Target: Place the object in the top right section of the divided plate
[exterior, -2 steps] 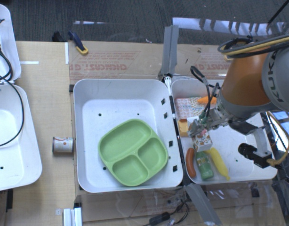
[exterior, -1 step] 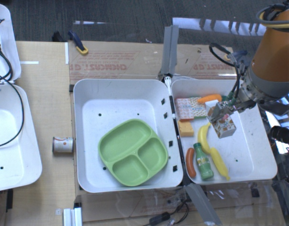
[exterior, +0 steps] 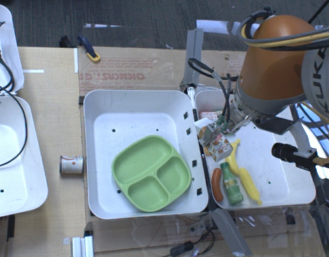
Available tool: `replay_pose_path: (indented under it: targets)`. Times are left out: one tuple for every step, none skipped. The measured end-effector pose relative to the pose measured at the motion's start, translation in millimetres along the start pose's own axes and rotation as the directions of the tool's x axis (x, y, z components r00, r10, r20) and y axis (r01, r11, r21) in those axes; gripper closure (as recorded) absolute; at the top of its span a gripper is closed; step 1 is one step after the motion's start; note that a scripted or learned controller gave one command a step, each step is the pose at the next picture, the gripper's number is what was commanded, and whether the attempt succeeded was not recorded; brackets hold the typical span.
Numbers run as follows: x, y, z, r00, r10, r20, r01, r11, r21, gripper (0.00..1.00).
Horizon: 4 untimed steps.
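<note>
The light green divided plate [exterior: 152, 173] lies tilted in the left bin [exterior: 100, 116], with one large section and two smaller ones, all bare. My gripper [exterior: 216, 131] hangs below the orange wrist band at the left edge of the right bin [exterior: 285, 189]. It is right above a small printed carton [exterior: 222, 149] and seems to touch its top. Just below the carton lie a yellow banana [exterior: 246, 180], a green bottle [exterior: 232, 185] and a red sausage [exterior: 217, 184]. The wrist hides the gripper's upper part.
The wall between the two bins, with black clips, runs just left of the gripper. On the bench left of the bins lies a small can [exterior: 72, 165]. A blue and yellow clamp [exterior: 89, 50] rests at the back. A white tub [exterior: 14, 159] with cables sits far left.
</note>
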<state>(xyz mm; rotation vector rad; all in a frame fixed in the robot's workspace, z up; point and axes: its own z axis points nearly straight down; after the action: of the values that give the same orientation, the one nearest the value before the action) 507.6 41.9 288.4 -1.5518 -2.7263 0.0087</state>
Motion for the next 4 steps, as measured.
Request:
replay_pose_path:
  targets:
    - [2.2, 39.0, -36.5, 0.978, -0.208, 0.002, 0.208, 0.978, -0.003, 1.0]
    - [-16.1, -30.2, -58.8, 0.953, -0.303, 0.002, 0.303, 0.953, -0.002, 1.0]
    - [-44.9, -59.5, -11.2, 0.856, -0.517, 0.001, 0.517, 0.856, -0.003, 1.0]
    - [17.5, -8.7, -82.7, 0.826, -0.563, 0.005, 0.563, 0.826, -0.004, 1.0]
